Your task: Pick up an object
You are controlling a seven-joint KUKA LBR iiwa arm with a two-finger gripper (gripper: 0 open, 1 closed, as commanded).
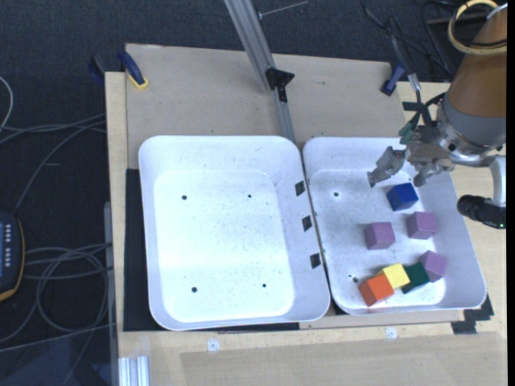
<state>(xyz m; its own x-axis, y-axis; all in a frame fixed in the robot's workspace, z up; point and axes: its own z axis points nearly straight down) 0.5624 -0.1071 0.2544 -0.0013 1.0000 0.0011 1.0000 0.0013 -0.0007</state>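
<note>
Several small cubes lie in the right bin (342,215). A blue cube (401,196) sits furthest back. Three purple cubes (379,234) (421,224) (434,264) lie in front of it. Along the front rim an orange cube (375,289), a yellow cube (395,277) and a green cube (415,275) form a row. My gripper (406,170) hangs just behind and above the blue cube, open, its two fingers (385,166) spread wide with nothing between them.
The left bin (217,232) stands beside the right one, joined by black clips (306,223). A slanted metal pole (257,39) rises from the back of the bench. Cables lie on the floor at the left.
</note>
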